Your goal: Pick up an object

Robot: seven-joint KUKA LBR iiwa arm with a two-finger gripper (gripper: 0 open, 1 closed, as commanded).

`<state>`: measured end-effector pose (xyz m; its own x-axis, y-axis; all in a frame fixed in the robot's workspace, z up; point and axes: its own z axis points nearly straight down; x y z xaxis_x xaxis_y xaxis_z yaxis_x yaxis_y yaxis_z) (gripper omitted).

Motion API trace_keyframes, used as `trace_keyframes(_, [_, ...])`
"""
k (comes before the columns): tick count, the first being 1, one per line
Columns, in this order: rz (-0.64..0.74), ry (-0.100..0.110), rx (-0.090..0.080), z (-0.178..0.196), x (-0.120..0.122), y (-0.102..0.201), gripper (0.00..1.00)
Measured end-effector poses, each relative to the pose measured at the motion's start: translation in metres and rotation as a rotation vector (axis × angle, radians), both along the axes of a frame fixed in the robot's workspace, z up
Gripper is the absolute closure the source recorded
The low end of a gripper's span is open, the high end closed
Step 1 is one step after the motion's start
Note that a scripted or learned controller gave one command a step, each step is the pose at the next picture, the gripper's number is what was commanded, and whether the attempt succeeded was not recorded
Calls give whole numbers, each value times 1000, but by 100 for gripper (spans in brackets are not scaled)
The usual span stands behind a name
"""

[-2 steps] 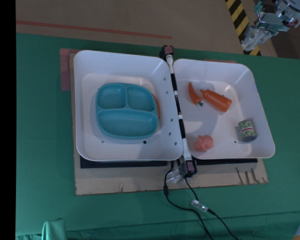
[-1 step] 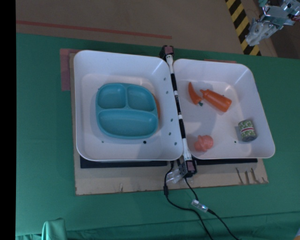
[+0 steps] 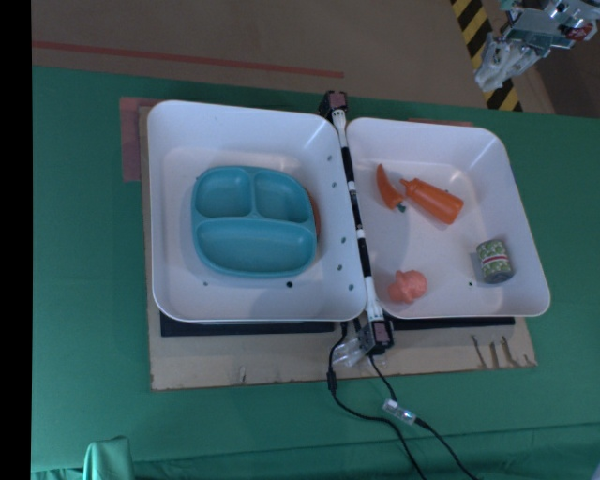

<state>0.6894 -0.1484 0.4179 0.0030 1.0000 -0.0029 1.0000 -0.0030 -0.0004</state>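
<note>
The right bin [image 3: 511, 164] holds an orange squeeze bottle [image 3: 433, 200] lying on its side, an orange carrot-like piece [image 3: 387, 187] just left of it, a pink lumpy toy [image 3: 407, 285] near the front, and a small green patterned can [image 3: 494, 261] at the right. The left bin [image 3: 178, 127] carries a teal divided plate [image 3: 253, 221]. My gripper [image 3: 534, 37] sits at the top right corner of the view, high up and well beyond the bins, far from every object.
A black-and-white divider strip [image 3: 352, 202] runs between the bins. Cables [image 3: 394, 408] trail over the green cloth in front. Brown cardboard [image 3: 281, 361] lies under the bins. Yellow-black hazard tape [image 3: 469, 23] marks the floor behind.
</note>
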Motion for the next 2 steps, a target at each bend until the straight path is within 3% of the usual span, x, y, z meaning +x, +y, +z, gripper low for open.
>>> trace_keyframes(1, [-1,0,0,-83,11,-24,100])
trace_keyframes(2, [-1,0,1,-71,-65,-39,100])
